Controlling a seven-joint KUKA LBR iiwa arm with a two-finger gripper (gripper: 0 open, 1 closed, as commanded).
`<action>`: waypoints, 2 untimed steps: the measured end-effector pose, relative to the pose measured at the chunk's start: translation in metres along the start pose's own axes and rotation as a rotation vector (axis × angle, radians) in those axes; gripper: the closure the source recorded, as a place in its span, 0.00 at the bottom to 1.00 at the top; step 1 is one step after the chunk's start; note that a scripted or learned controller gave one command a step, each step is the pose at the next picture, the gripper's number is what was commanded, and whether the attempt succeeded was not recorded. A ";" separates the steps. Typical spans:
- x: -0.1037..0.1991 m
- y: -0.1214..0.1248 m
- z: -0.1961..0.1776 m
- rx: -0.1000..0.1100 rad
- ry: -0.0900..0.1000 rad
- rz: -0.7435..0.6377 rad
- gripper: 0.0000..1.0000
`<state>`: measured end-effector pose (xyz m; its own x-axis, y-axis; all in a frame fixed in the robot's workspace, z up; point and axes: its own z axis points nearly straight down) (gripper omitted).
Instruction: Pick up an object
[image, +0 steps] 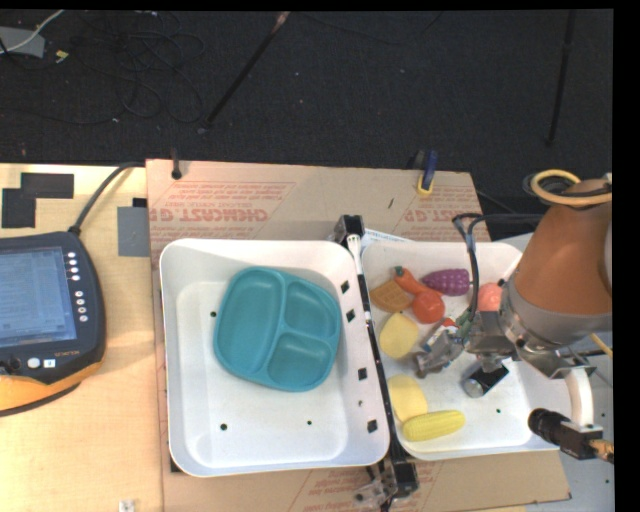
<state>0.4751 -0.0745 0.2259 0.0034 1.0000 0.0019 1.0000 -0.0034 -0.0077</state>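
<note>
The right white bin holds several toy foods: purple grapes, an orange carrot piece, a red tomato, a pale yellow fruit, a yellow block, a yellow corn cob and a pink-red ball. My gripper hangs low over the middle of this bin, just right of the pale yellow fruit and below the tomato. The grey and orange arm covers the bin's right part. I see nothing held.
The left white bin carries a teal divided plate. A black ridge separates the bins. A tablet-like pendant lies on the bench at far left. Cardboard lies under both bins.
</note>
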 end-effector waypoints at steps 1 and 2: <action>-0.001 0.000 -0.010 0.002 0.000 0.000 1.00; -0.001 0.000 -0.009 0.002 0.001 0.001 0.00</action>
<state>0.4754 -0.0754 0.2353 0.0043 1.0000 0.0025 0.9999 -0.0043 -0.0099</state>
